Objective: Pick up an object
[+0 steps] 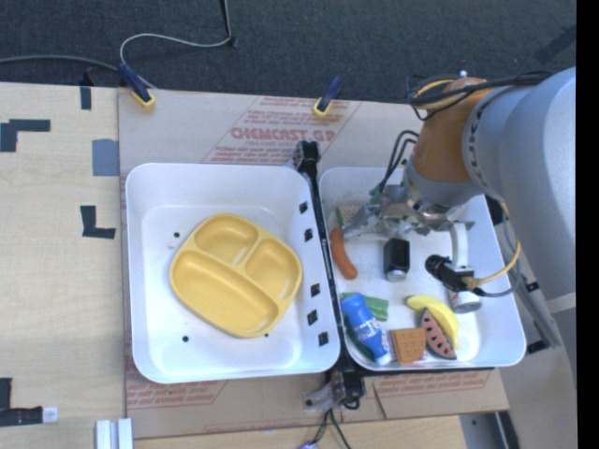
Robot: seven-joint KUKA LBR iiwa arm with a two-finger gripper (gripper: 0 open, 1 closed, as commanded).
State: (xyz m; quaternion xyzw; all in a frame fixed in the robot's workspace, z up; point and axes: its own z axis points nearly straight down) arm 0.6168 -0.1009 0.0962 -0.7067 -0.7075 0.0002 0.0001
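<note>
My gripper [358,218] is low in the upper left part of the right bin [501,344], reaching in from the right. Just below and left of it, an orange sausage-shaped toy [343,254] lies along the bin's left wall. Nearer the front of the bin are a blue bottle [363,325], a green piece [376,306], a brown cracker [406,344], a watermelon slice [438,335] and a banana [433,309]. Nothing is visibly held.
The left bin [150,344] holds a yellow divided plate [236,274]. A black divider with clips [316,251] runs between the bins. The grey arm [524,157] covers the right bin's back right corner. Cardboard [215,129] lies under both bins.
</note>
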